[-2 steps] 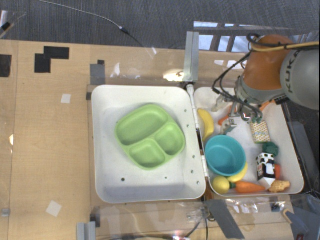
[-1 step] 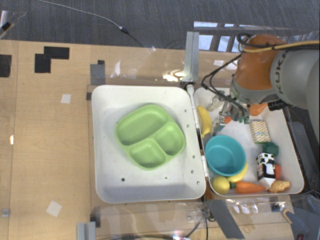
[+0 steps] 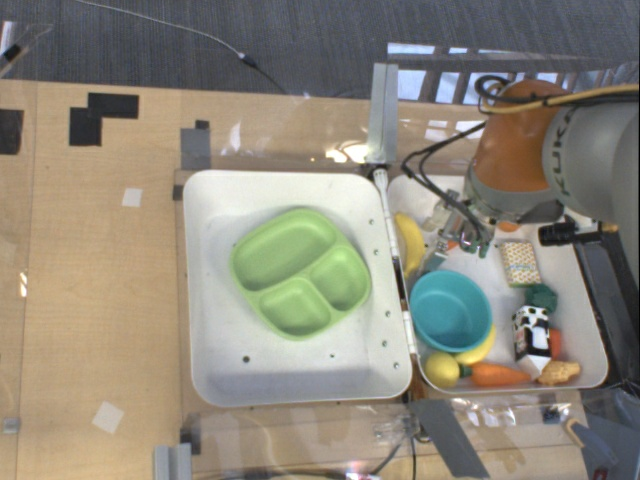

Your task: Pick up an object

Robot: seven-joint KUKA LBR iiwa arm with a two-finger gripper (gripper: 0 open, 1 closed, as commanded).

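- Banana [image 3: 408, 240] lies against the right bin's [image 3: 598, 358] left wall, long axis along that wall.
- Gripper [image 3: 462, 236] hovers just right of banana; its grip state cannot be told.

I was working in a robotics lab: a wooden tabletop [image 3: 90, 298] with black marker patches [image 3: 100, 116], clear guard panels [image 3: 470, 78], loose cable [image 3: 150, 18], and grey carpet [image 3: 300, 18].
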